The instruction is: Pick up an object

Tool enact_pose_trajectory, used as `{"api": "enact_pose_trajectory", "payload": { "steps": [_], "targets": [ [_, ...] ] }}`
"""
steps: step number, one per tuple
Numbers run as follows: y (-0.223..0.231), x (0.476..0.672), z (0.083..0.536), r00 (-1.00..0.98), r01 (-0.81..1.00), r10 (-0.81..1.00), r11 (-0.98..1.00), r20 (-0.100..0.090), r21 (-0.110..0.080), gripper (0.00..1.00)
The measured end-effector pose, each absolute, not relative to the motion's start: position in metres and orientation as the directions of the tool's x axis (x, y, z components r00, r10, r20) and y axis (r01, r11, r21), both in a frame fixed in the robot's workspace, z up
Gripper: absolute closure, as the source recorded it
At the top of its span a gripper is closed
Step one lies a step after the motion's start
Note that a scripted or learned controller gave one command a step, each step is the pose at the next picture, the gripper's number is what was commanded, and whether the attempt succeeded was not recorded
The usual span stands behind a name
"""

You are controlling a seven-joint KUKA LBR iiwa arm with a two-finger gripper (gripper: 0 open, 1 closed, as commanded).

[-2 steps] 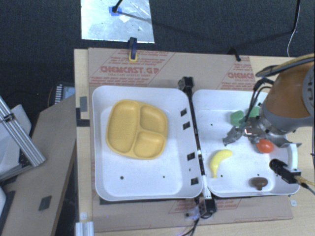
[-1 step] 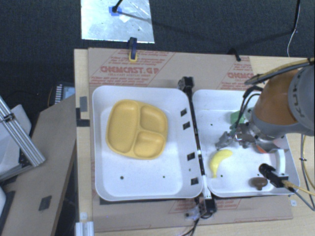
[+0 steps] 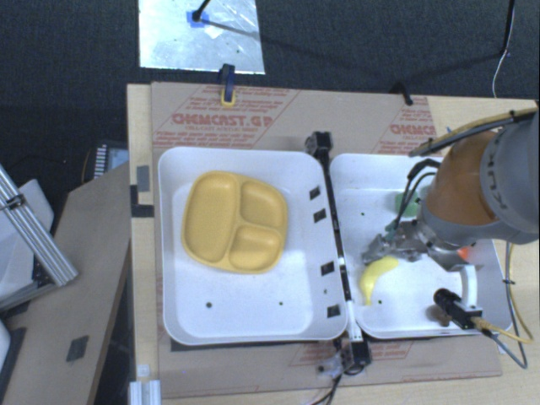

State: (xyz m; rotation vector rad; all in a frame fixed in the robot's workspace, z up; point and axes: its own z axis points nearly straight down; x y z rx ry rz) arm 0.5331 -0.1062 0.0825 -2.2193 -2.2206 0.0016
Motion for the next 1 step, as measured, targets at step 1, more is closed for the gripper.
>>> {"api": "enact_pose_trajectory", "payload": {
  "steps": [1],
  "targets": [
    [-0.1068,0.5345,0.0949,0.000,1.000,1.000,0.000,-0.001,0.002,1.00]
  ]
}}
